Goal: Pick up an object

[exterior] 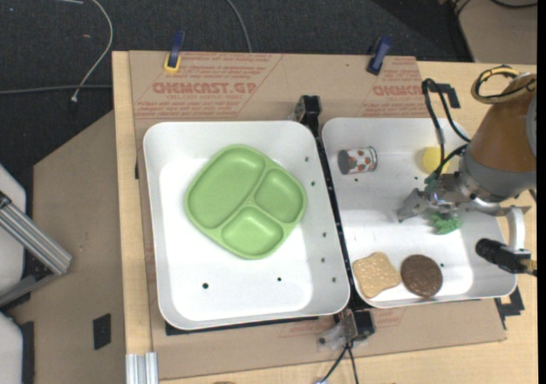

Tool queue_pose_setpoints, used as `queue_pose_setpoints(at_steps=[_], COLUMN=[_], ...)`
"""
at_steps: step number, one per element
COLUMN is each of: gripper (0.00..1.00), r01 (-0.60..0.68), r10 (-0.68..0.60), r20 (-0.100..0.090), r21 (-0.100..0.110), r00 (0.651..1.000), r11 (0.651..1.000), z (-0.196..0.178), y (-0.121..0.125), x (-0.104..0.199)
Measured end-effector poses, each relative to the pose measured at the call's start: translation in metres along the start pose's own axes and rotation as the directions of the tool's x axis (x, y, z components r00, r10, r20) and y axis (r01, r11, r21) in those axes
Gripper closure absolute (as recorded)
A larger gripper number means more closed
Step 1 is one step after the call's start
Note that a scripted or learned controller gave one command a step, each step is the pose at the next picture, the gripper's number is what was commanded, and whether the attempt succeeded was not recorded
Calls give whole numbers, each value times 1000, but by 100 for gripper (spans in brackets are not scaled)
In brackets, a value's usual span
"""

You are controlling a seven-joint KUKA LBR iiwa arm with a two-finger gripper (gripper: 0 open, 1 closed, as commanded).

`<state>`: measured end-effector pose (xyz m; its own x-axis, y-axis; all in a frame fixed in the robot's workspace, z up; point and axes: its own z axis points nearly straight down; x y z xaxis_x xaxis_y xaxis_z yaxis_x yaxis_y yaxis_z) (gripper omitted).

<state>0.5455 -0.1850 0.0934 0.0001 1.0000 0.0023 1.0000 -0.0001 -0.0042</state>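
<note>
Several small things lie in the right bin [375, 130]: a can [358, 160] on its side near the back left, a yellow piece [431, 158] toward the back, a toast slice [376, 275] and a brown cookie [421, 276] side by side at the front, and a green piece [444, 223] in the middle. The end effector [429, 204] sits low over the middle of that bin, right beside the green piece, which looks like the likely target. Whether it is open, closed or gripping anything, I cannot tell.

The green piece is partly hidden by the arm, so its shape and long axis are unclear; it looks small, light and probably soft plastic, best pinched across its narrowest part. The can, if chosen instead, is stiff, smooth and apt to roll; its long axis runs left to right, so a hold across its round body would suit. Toast and cookie lie flat and thin, hard to get under.

The left bin [171, 288] holds a green divided plate [246, 200], set at a slant.
</note>
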Motion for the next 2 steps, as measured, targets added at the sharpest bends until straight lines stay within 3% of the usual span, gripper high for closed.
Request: queue_pose_setpoints(at_steps=[1, 2], gripper=[0, 100], r01=[0, -1], r10=[0, 2], r20=[6, 11], r21=[-11, -19], r00=[1000, 1000], r11=[1000, 1000], z=[4, -9], y=[3, 5], x=[-2, -3])
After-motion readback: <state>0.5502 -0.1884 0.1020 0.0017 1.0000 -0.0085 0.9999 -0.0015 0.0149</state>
